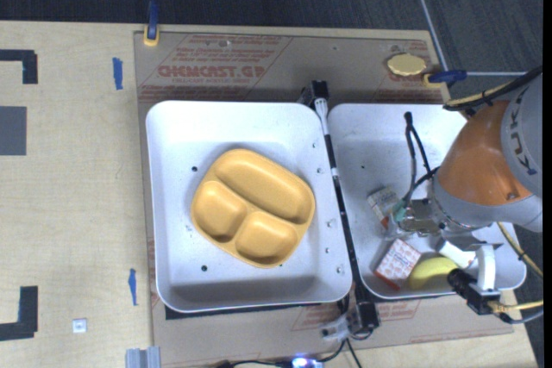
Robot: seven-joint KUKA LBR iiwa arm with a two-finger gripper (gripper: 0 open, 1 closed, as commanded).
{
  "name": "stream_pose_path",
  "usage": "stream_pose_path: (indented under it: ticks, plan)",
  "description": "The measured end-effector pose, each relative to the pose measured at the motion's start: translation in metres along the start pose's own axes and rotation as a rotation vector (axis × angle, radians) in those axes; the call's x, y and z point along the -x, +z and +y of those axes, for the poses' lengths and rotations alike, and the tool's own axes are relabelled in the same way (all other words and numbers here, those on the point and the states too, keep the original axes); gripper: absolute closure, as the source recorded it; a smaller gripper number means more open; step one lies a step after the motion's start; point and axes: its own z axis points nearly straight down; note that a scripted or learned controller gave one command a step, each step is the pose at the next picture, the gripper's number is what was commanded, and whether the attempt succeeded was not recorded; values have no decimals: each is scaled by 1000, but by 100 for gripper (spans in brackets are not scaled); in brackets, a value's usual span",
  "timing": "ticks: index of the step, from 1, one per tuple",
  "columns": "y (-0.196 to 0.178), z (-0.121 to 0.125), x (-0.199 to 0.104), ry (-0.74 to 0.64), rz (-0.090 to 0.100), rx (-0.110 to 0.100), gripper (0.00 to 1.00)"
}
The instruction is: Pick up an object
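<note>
robotics lab | KUKA arm (pixel 487 172) | plywood bench (pixel 69 185) | white bins (pixel 164 211)

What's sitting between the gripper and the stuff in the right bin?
Nothing visible. The arm is already down in the right bin, over the yellow banana-like object and small red-and-white box. Its wrist hides the gripper.

Bright even overhead light, mild glare on the white bins (pixel 172 211), soft shadows, slightly grainy focus.
</note>
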Motion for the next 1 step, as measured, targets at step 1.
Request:
stream_pose_path:
  ticks: [1]
  plan:
    - [-110,-1,-73,-4,3,-7,100]
